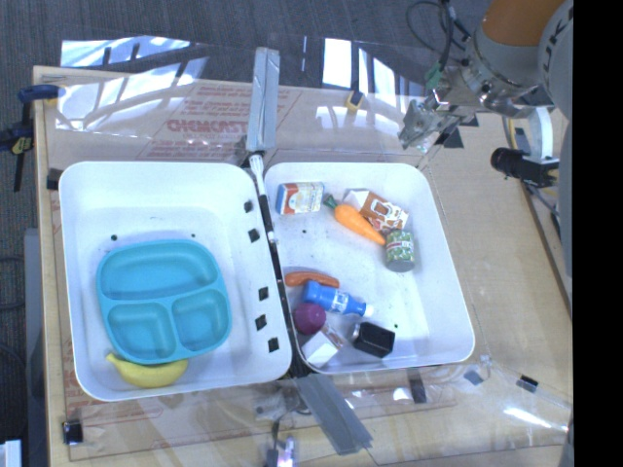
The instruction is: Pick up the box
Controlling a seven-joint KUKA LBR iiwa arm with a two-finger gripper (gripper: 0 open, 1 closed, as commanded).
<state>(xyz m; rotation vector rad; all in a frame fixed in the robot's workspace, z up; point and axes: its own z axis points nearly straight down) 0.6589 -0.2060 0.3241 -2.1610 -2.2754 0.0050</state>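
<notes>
A yellow banana (146, 371) lies at the near edge of the left bin (78, 261), far from the claw, touching the near rim of a blue divided tray (164, 298) that fills the middle of that bin.

The claw (424, 126) hangs outside the right bin (450, 290), just beyond its far right corner, over the bench. It is small and tangled with cables, so I cannot tell whether it is apart or together; nothing shows in its grasp.

The box (380, 210), orange and white, lies in the far part of the right bin, near the claw, on its camera side and slightly left. A carrot (356, 225) rests against the box's left side, and a green can (399, 249) lies just on its near side. Farther left of the claw, along the bin's far wall, stands a small carton (299, 197).

Well apart from the claw, toward the near rim, a cluster is packed together: a reddish sausage (311, 280), a blue bottle (336, 300), a purple ball (310, 317), a black block (374, 339) and a white piece (321, 352) that is hard to make out. The arm (521, 13) is cut off by the top edge.
</notes>
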